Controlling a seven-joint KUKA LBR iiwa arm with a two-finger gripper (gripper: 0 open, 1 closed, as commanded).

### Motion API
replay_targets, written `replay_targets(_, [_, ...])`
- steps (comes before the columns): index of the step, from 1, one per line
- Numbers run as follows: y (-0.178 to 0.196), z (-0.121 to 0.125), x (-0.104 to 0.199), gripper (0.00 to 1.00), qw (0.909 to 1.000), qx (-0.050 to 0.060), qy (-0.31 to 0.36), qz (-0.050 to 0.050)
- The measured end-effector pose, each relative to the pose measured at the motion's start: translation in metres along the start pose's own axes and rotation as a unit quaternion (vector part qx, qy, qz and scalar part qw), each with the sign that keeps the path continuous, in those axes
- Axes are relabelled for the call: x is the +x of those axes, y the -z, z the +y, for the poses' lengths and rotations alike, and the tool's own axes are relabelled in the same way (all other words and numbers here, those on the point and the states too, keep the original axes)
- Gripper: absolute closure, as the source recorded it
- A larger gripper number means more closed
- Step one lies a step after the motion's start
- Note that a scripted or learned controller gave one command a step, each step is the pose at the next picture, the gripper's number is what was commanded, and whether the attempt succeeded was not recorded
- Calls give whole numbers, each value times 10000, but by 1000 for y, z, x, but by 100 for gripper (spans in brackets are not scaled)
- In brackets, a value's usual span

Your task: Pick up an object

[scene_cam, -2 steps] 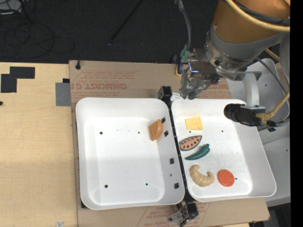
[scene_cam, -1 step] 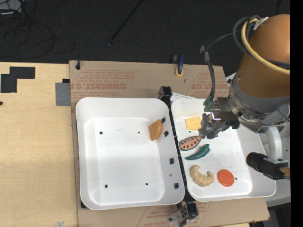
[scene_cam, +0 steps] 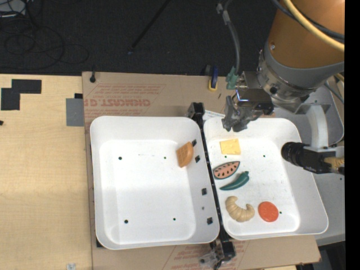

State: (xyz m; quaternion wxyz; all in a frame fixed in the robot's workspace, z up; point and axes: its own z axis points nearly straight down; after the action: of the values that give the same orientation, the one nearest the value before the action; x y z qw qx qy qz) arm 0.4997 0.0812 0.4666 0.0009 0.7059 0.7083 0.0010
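My gripper (scene_cam: 235, 122) hangs over the back left corner of the right bin (scene_cam: 304, 145), above and just behind a yellow cheese square (scene_cam: 229, 146). Nothing shows between its fingers. Lower in the same bin lie a watermelon slice (scene_cam: 226, 170), a green pepper (scene_cam: 236, 181), a beige croissant-like piece (scene_cam: 239, 210) and a red round disc (scene_cam: 268, 211). An orange-brown bread piece (scene_cam: 185, 154) rests by the right wall of the left bin (scene_cam: 107, 167).
A black divider bar (scene_cam: 205, 173) runs between the two bins. A black cylindrical part (scene_cam: 304, 156) juts in over the right bin's right side. The bins sit on a cardboard sheet (scene_cam: 135, 94) on the wooden bench.
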Motion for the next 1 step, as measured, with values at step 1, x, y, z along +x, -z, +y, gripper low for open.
replay_targets(1, [-12,86,7,100,10000,4,-16,-5])
